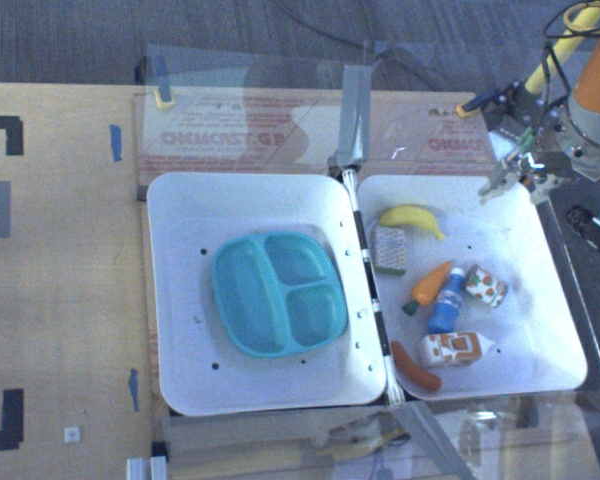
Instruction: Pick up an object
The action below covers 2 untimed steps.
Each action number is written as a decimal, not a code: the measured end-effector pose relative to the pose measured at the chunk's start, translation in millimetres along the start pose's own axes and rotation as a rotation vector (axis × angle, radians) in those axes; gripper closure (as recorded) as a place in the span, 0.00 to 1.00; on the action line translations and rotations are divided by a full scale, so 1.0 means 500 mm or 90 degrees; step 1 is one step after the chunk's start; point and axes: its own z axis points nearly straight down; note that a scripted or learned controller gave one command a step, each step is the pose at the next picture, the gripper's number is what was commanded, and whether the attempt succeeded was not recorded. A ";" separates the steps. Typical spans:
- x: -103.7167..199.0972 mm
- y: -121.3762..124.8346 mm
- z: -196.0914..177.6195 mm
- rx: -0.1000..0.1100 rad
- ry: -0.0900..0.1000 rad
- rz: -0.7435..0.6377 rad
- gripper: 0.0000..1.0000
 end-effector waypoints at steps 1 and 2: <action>0.050 -0.037 0.244 -0.002 -0.001 -0.003 0.00; 0.201 -0.154 0.242 -0.004 0.000 0.145 0.00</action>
